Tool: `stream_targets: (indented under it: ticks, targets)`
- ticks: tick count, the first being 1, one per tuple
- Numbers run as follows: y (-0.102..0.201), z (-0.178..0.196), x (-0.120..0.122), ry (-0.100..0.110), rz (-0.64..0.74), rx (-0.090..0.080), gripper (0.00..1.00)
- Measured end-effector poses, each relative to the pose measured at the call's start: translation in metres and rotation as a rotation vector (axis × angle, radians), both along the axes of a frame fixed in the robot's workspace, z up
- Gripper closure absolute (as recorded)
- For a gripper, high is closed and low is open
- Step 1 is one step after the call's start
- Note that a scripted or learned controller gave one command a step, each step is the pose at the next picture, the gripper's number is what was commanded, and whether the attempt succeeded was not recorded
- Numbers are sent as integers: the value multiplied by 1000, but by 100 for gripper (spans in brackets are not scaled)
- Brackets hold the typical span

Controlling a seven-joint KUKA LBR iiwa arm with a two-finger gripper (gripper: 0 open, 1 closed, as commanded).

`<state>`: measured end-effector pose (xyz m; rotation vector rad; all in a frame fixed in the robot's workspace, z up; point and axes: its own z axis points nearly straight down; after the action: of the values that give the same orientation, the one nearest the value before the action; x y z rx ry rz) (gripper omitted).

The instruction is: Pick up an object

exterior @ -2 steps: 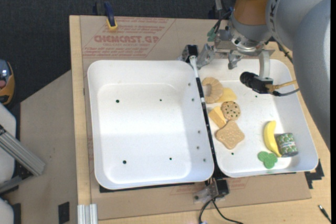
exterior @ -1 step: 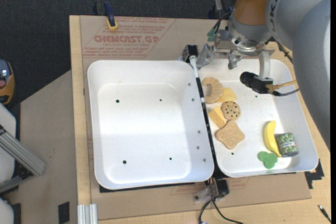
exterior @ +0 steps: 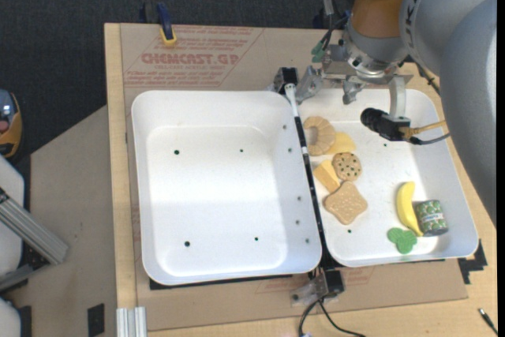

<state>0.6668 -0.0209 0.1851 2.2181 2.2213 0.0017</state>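
Observation:
My gripper [exterior: 372, 100] hangs over the back of the right bin [exterior: 380, 168], under the orange wrist band. Its two fingers stand apart, open, with nothing between them. Just in front and to the left of it lie a tan round biscuit [exterior: 318, 134] and a yellow piece [exterior: 342, 143]. Closer to the front are a chocolate-chip cookie [exterior: 346, 166], a yellow cheese wedge [exterior: 326, 175] and a slice of toast [exterior: 346, 204]. At the front right are a banana [exterior: 405, 204], a green can [exterior: 431, 217] and a small green item [exterior: 402, 240].
The left bin [exterior: 213, 185] sits beside the right one, their rims meeting at a central wall [exterior: 304, 162]. A black fitting with a cable [exterior: 384, 124] hangs off the wrist just above the right bin's floor. Both bins rest on a brown board [exterior: 197, 59].

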Motion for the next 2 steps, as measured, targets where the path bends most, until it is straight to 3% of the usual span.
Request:
stream_targets:
  ticks: [2]
  targets:
    - [0,0,0,0,0,0,0]
